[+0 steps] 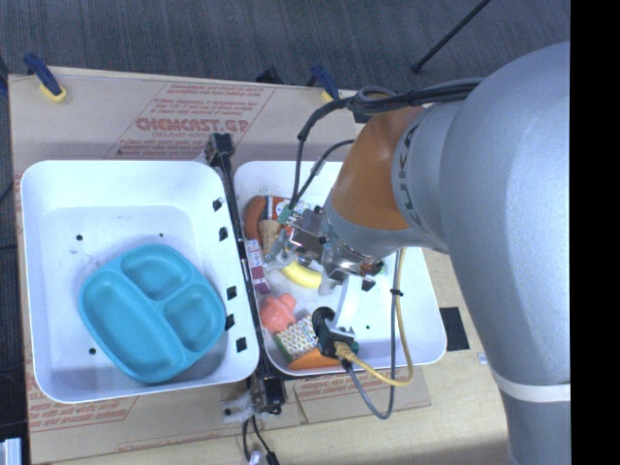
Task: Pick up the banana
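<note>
The yellow banana (301, 276) lies in the right bin (422, 325), only part of it visible below the wrist. My gripper (302, 245) reaches down into that bin directly over the banana, with the grey arm and orange band (380, 177) above it hiding most of the bin. The gripper's metal body sits just above the banana's upper edge; whether it touches the fruit is hidden.
Other items crowd the right bin: a brown-orange item (258, 215), a pink one (278, 311), a checkered packet (297, 337) and an orange piece (312, 360). A blue divided plate (153, 308) lies in the left bin (39, 260). A yellow cable (392, 371) hangs near the front.
</note>
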Controlling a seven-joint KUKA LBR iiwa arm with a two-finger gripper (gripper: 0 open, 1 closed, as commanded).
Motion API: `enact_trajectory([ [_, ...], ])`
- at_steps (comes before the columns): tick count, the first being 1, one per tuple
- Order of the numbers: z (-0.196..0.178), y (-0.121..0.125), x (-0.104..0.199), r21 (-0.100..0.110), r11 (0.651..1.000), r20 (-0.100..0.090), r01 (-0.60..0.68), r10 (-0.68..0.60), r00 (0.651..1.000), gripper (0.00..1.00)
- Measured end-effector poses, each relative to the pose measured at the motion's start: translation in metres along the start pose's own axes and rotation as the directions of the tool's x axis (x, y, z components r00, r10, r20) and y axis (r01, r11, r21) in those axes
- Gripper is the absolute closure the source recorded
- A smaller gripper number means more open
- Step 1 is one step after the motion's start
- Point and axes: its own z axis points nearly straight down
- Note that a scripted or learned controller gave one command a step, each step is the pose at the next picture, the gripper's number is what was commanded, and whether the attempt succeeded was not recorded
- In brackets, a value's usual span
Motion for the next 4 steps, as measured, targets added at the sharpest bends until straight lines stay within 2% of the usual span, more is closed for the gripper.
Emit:
enact_trajectory([
  [4, 0.0, 0.0, 0.0, 0.0, 1.0, 0.0, 0.0, 0.0, 1.0, 0.0],
])
